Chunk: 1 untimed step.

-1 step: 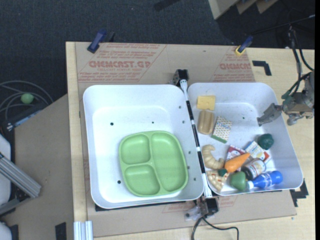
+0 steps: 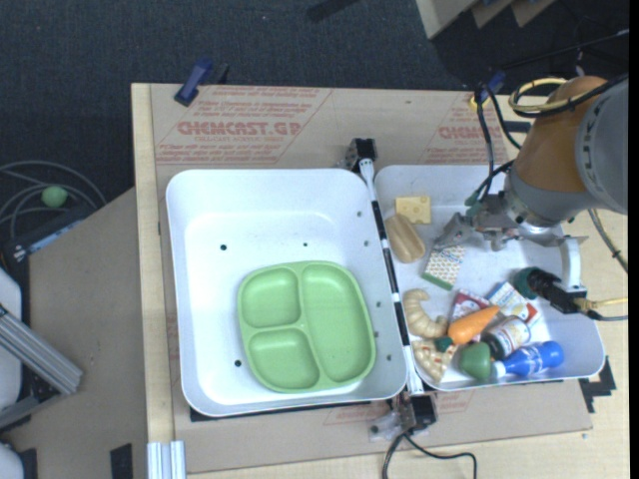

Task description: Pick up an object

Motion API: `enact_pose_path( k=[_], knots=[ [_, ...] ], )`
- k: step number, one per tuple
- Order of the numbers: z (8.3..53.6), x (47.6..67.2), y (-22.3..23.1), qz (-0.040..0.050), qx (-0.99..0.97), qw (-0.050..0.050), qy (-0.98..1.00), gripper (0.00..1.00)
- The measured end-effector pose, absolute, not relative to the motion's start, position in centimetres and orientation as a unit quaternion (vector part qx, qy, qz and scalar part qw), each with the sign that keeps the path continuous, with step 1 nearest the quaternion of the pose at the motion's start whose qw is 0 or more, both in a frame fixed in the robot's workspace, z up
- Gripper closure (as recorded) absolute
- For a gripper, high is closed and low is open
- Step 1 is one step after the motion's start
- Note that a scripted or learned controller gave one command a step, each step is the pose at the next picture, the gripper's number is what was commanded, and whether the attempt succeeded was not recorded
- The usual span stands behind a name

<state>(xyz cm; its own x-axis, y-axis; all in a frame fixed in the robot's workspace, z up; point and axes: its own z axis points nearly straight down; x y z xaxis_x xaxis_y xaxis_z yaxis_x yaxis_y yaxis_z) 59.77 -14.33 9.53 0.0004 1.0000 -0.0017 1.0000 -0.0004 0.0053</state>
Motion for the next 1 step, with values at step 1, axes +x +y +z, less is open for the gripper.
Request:
enact_pose_path(
  k=[1],
  knots=[
    [8.87,55.27,-11.17,0.0032,0.707,0.004,0.707,0.00]
  ],
)
